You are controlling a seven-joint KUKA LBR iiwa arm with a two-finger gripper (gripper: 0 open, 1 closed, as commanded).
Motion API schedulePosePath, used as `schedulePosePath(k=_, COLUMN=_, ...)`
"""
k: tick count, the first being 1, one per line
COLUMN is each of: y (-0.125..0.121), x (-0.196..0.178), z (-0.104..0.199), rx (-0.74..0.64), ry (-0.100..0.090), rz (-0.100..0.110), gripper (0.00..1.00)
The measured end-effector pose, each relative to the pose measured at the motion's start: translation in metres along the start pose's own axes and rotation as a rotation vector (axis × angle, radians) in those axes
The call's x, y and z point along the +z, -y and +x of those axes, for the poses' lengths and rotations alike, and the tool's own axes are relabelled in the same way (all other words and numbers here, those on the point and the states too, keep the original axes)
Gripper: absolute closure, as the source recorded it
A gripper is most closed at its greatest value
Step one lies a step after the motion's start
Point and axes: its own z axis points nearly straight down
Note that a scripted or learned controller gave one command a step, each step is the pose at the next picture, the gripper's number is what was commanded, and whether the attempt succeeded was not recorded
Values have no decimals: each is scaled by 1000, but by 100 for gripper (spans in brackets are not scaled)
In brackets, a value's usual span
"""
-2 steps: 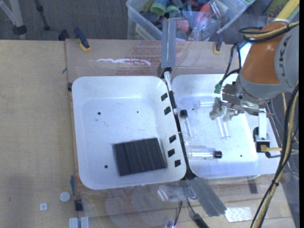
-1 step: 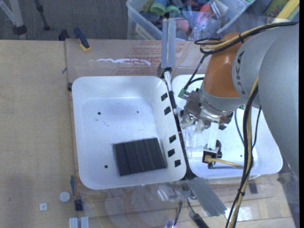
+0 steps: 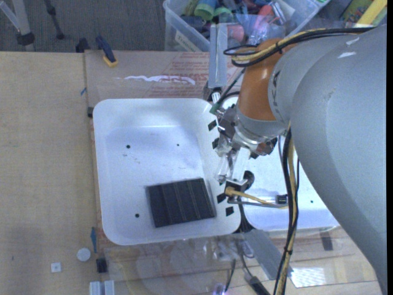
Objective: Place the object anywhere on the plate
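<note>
The plate (image 3: 180, 202), dark and ribbed, lies flat at the near end of the left bin (image 3: 116, 165). Just right of it the gripper (image 3: 232, 180) hangs over the rim between the bins. Whether it is wide or narrow I cannot tell, nor whether the small dark-and-yellow bit (image 3: 236, 192) beneath it is the object. A good placement calls for a short move left, centred over the plate, then a low release. Farther off lie white bin floor, tan bench (image 3: 37, 165) and a toy tub (image 3: 245, 8).
</note>
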Motion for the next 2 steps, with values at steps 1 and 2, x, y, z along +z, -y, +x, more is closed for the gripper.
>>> schedulePosePath(k=1, y=-45, x=-31, z=83, rx=-101, ry=11, rz=25, gripper=100)
schedulePosePath(k=2, y=-5, x=36, z=154, rx=-91, ry=12, rz=26, gripper=100)
